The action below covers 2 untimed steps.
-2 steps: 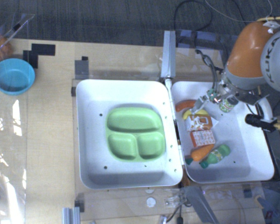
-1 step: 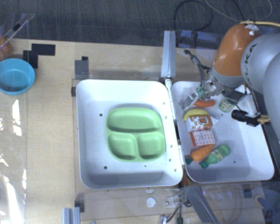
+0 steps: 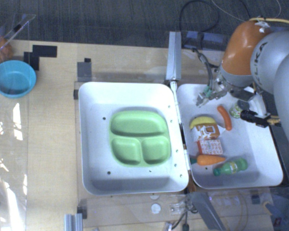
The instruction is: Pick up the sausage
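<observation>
Hovering at the far left of the right bin [image 3: 265,177], the gripper [image 3: 209,94] holds nothing, fingers apart. The sausage [image 3: 224,117] lies just right; grasp not yet made.

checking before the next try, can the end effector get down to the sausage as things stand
Probably yes: the end effector hangs just up-left of the sausage, which lies bare on the right bin floor, nothing on it.

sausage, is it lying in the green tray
No, the sausage lies on the floor of the right bin, while the green tray sits in the left bin.
</observation>
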### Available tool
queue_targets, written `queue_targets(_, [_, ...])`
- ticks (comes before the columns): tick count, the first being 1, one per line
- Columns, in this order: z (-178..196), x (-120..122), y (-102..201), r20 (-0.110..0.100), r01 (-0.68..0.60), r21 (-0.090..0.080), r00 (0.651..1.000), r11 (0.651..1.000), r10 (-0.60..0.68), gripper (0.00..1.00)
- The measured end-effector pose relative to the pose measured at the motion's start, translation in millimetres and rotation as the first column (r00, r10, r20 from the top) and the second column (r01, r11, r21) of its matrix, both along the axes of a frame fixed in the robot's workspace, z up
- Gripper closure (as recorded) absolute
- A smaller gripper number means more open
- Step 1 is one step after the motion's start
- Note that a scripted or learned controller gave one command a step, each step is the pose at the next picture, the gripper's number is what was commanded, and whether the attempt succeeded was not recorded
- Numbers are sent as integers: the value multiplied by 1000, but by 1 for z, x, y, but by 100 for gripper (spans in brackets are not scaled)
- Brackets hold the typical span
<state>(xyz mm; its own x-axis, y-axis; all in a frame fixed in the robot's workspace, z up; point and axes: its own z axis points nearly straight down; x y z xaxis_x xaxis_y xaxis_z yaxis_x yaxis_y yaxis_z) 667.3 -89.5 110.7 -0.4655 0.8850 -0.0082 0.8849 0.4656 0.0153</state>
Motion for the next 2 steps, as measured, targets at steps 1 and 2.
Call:
queue_targets(1, [0,0,0,0,0,0,1000,1000,0,0])
queue_targets(2, [54,4,-101,-6,-192,-5,981,981,192,0])
